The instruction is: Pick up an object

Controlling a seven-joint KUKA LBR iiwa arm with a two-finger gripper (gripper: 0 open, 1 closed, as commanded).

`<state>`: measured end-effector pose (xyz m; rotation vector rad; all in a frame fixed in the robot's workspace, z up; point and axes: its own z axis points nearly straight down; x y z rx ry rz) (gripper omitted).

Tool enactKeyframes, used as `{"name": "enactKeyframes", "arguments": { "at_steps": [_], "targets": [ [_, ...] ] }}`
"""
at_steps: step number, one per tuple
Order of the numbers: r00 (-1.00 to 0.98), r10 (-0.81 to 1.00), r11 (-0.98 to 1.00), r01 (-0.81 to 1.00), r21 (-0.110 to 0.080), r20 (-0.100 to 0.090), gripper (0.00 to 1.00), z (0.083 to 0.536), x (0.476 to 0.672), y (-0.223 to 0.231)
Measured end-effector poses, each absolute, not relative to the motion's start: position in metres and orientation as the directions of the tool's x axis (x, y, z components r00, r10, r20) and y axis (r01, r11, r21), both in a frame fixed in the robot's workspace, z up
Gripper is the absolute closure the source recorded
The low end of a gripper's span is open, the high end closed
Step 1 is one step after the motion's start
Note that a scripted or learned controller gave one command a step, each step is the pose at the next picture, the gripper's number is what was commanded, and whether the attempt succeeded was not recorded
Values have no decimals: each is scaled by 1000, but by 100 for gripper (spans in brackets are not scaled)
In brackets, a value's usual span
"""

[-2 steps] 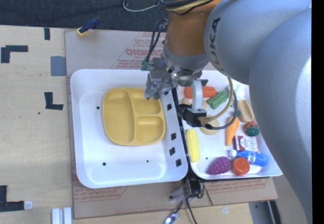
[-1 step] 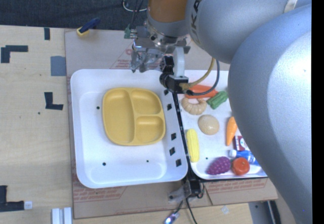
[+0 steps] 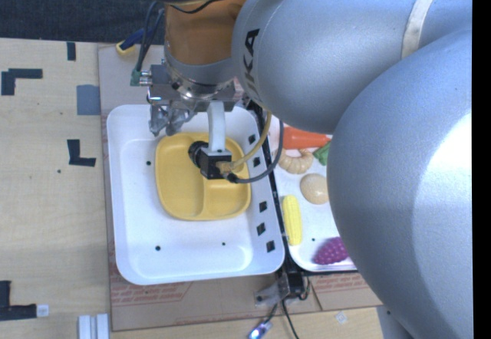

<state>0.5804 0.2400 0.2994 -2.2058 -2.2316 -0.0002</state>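
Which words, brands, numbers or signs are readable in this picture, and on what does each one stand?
"KA": dark lettering on the grey arm, turned sideways, seemingly the end of a longer mark.
The black marks on the bench are plain shapes, not letters.
No other text is readable.

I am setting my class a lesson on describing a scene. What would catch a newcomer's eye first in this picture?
The huge grey arm with its orange band takes up the top and right, reaching over both bins. Its gripper hangs at the far edge of a yellow divided dish in the left bin. In the right bin, partly hidden by the arm, lie toy foods: a corn cob, purple grapes and a carrot.
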Motion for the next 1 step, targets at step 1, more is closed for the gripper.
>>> {"name": "enactKeyframes", "arguments": {
  "at_steps": [1],
  "targets": [
    [-6,1000,6,1000,-4,0,100,308,583,235]
  ]
}}
